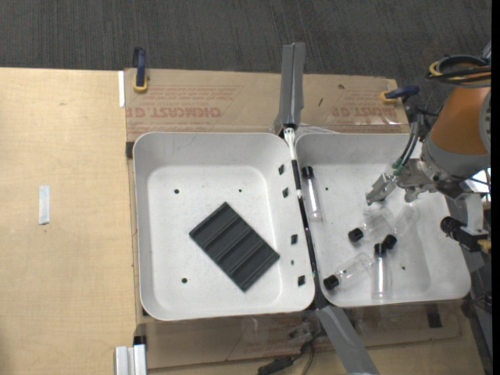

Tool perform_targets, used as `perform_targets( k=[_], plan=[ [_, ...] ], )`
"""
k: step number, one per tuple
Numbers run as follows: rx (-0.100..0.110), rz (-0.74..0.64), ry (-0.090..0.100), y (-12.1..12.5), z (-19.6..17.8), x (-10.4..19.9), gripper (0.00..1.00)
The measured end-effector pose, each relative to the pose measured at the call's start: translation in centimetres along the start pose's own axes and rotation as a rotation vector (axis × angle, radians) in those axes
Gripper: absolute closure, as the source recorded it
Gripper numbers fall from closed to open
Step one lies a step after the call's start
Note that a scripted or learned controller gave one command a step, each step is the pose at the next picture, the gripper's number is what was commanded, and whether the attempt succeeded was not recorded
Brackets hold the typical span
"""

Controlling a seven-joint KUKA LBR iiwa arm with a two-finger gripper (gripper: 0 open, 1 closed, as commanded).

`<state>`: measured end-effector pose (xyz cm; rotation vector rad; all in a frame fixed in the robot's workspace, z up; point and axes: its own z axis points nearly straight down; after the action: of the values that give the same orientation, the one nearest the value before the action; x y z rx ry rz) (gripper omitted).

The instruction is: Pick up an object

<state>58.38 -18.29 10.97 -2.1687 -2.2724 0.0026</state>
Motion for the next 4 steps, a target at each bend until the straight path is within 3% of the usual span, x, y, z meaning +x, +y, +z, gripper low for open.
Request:
perform_targets(
  k=[1, 2, 3, 4],
  plan=[
    [0.001, -0.037, 0.001, -3.6, 1.9, 3.0, 0.0],
    [0.0, -0.033, 0.0, -3.6, 1.0, 2.9, 1.0],
    [-0.001, -0.051, 0.0, -1.6, -8.2, 9.9, 1.0],
    [-0.001, -0.172, -0.001, 1.4, -5.0, 3.9, 1.0]
  ],
)
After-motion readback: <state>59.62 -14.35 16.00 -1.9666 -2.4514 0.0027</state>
